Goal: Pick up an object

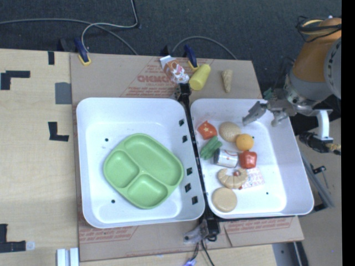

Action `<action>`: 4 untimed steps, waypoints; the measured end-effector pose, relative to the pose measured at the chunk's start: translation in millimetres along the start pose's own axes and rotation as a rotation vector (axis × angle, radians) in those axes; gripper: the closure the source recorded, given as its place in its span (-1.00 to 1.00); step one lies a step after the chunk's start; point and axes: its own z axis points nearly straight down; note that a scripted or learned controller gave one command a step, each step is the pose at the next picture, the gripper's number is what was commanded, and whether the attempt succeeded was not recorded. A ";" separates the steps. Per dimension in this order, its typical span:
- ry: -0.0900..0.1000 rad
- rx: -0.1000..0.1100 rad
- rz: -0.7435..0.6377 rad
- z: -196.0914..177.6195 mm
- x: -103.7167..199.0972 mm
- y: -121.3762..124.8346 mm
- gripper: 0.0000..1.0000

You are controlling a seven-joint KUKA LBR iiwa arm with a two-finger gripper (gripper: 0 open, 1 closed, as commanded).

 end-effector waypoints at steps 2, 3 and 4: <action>-0.003 -0.003 0.000 100.9 31.6 -21.8 -1.00; -0.003 -0.007 -0.001 89.4 31.6 -20.9 1.00; 0.001 -0.003 -0.002 -27.0 119.9 -32.8 1.00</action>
